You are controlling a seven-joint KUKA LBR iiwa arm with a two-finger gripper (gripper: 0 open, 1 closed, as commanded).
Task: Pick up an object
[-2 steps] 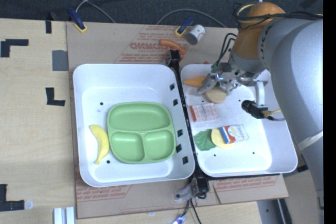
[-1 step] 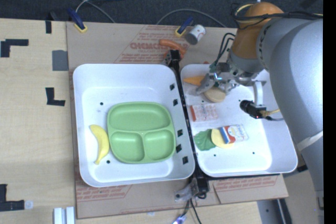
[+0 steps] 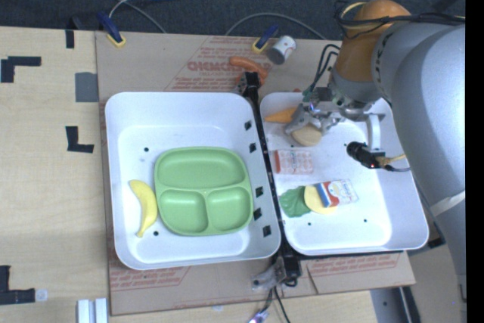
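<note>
Your pincer (image 3: pixel 314 117) hangs low in the right bin (image 3: pixel 393 227), directly over a tan, bread-like piece (image 3: pixel 306 135) beside an orange wedge (image 3: pixel 280 116), seemingly lined up for a grasp; whether it is spread or closed cannot be told.

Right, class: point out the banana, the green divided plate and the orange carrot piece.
banana (image 3: pixel 144 206): camera view, middle of its curved body.
green divided plate (image 3: pixel 203 166): camera view, floor of its large upper compartment.
orange carrot piece (image 3: pixel 281 116): camera view, middle of its visible length.
</note>
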